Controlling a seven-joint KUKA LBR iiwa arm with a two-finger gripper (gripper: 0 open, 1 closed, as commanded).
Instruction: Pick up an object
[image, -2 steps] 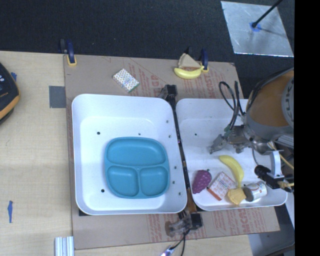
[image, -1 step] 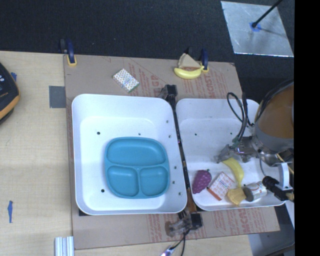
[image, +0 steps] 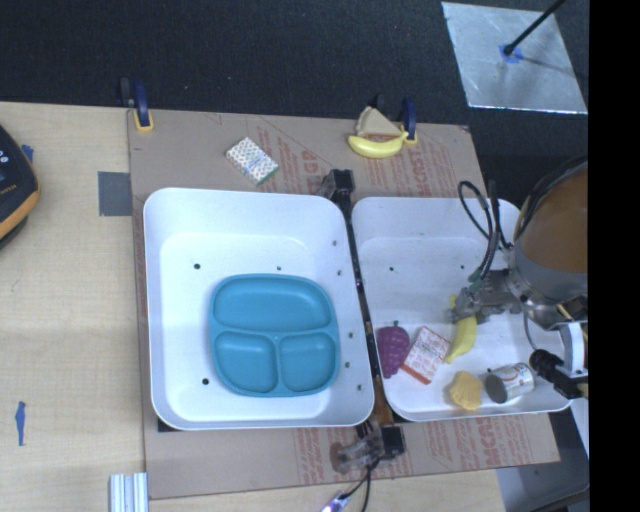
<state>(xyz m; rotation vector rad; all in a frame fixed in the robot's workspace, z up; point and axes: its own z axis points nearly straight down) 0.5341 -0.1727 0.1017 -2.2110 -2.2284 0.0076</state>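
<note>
over the right bin (image: 420, 225), the tool (image: 478, 300) touches a yellow banana (image: 462, 338); its state unclear.

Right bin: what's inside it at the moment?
The right bin holds purple grapes, a red-and-white packet, a banana, a yellow lump and a small can. The arm covers its right side.

Bright even overhead light, soft shadows, slightly blurry, glare on white bins (image: 160, 300)
</note>
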